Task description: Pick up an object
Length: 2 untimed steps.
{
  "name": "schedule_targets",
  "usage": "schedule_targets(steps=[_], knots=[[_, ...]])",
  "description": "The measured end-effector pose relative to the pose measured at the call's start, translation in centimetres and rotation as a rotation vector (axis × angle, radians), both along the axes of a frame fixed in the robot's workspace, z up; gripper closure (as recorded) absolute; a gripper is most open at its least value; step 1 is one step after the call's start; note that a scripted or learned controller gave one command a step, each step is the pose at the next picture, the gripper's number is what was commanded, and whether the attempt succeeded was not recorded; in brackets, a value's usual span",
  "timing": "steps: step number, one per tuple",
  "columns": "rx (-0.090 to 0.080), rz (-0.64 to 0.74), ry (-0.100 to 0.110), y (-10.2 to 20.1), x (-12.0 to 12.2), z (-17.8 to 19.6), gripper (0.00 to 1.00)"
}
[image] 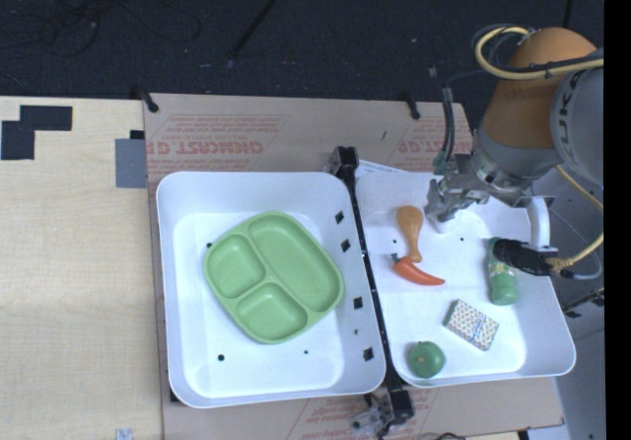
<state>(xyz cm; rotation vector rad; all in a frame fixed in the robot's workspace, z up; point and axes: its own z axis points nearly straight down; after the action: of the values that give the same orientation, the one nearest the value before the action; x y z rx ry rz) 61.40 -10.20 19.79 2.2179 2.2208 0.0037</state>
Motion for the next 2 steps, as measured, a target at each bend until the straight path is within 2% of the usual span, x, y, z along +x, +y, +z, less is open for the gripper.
schedule_targets(steps=[1, 2], knots=[[0.000, 0.000, 0.002, -0.1, 0.0, 3.9, 1.00], [0.003, 0.003, 0.008, 6.0, -0.8, 3.6, 1.00]])
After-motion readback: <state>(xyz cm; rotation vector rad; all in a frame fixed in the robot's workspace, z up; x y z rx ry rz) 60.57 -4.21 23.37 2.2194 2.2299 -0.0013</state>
